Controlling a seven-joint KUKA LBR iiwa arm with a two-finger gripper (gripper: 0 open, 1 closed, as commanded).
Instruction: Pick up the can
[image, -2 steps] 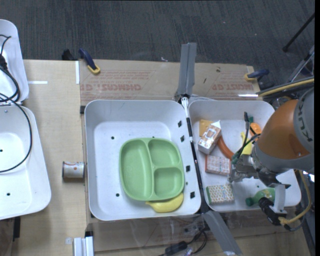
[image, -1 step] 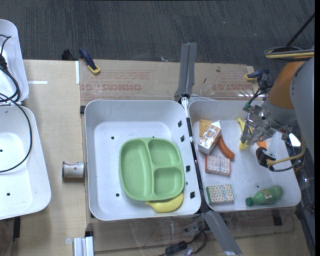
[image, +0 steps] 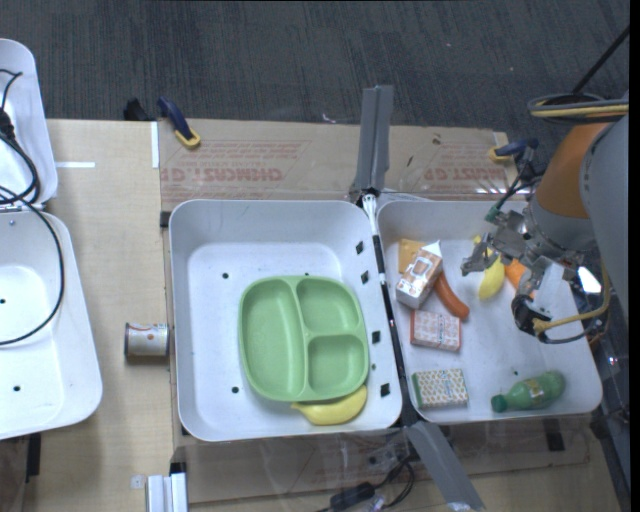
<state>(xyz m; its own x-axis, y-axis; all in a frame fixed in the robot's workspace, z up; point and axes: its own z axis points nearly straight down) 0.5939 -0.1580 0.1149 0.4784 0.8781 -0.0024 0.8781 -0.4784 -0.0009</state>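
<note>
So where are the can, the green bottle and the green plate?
can (image: 147, 341), camera view, on its side wall.
green bottle (image: 530, 391), camera view, mid-body.
green plate (image: 268, 340), camera view, floor of its large compartment.

— What lay in the left bin (image: 200, 330)?

— A green divided plate (image: 303, 337), with a yellow banana (image: 332, 408) poking out from under its near edge.

— And the can (image: 146, 341)?

— On its side on the bench, just beside the left bin's outer wall.

— The right bin (image: 500, 372)?

— A small carton (image: 418, 277) on an orange block (image: 408, 251), a carrot-like piece (image: 452, 298), two patterned boxes (image: 436, 330), and a green bottle (image: 528, 392) lying near the front corner.

— Where was the gripper (image: 500, 262)?

— Over the right bin's far side, close around a yellow item (image: 490, 279); whether it gripped it was unclear.
</note>
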